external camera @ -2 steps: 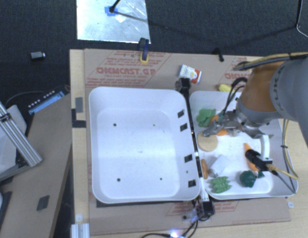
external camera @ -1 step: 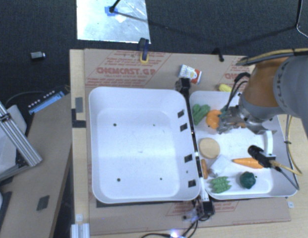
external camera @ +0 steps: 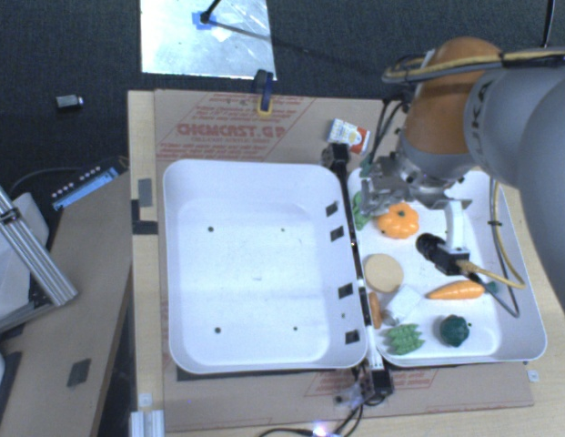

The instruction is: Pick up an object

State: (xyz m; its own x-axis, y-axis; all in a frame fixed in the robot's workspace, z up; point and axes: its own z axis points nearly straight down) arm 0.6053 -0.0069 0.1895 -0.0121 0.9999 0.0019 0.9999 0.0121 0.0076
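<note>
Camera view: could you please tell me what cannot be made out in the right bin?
- Right bin back corner: camera view, covered by the arm.
- Green item left of the pumpkin: camera view, partly under the gripper; kind unclear.
- Thin orange piece at the bin's left wall: camera view, too small to name.

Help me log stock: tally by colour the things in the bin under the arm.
Orange: 3 (round orange plastic pumpkin, tapered orange carrot, thin orange-brown stick)
Green: 3 (dark green round lump, pale green leafy piece, green scrap left of the pumpkin)
Tan: 1 (flat tan round disc)
Total: 7
</note>
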